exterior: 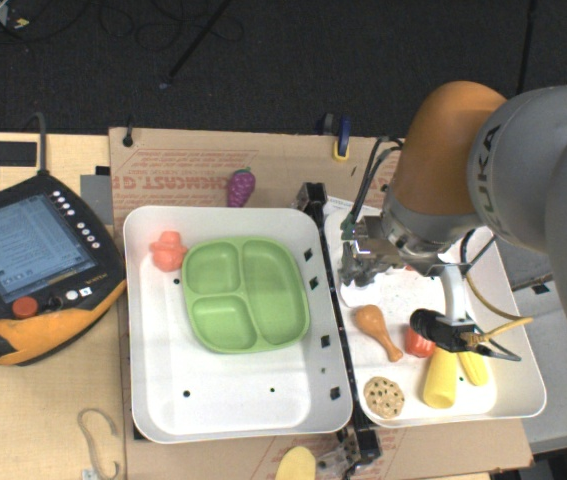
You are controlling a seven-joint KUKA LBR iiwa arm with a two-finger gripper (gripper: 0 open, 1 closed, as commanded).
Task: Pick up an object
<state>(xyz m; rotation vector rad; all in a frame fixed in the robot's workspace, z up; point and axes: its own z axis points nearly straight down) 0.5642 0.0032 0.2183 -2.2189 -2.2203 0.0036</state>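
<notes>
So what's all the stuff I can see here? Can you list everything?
bins: 2, white, side by side on the bench
tray: 1, green, three compartments, in left bin
pink toy: 1, pink, left bin's top-left corner, beside the tray
drumstick: 1, brown, right bin
cookie: 1, tan with dark chips, right bin's front
corn: 1, yellow, right bin's front right
red toy: 1, red, beside the corn
purple toy: 1, purple, on cardboard behind left bin
pendant: 1, black and orange with a screen, far left
yellow thing: 1, yellow, bottom edge
arm: 1, grey and orange, over right bin
claw: 1, dark, above right bin's back
</notes>
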